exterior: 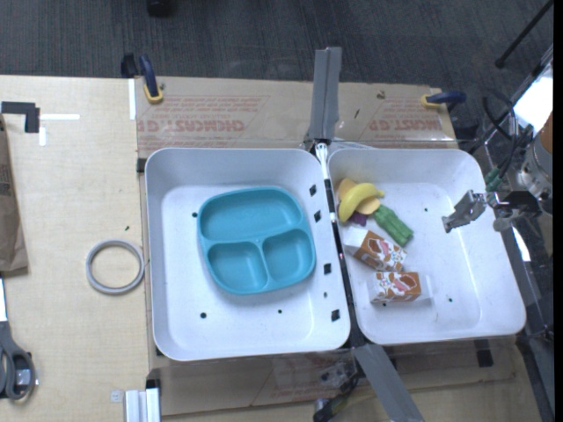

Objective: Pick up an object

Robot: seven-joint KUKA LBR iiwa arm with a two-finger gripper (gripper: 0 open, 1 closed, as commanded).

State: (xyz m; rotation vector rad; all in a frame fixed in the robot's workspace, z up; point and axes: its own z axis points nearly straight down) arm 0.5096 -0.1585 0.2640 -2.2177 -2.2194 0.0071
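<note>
Nearest you, a small printed carton (398,287) lay flat in the right bin (493,310), a second carton (380,251) just beyond it. Farther back sat a green piece (395,226) and a yellow banana (358,199), close to the bin's left wall. The gripper (461,211) hung over the bin's right side, nothing between its fingers; whether they stood apart you could not tell. Every object lay to its left, the green piece nearest, its long axis running diagonally.
</note>
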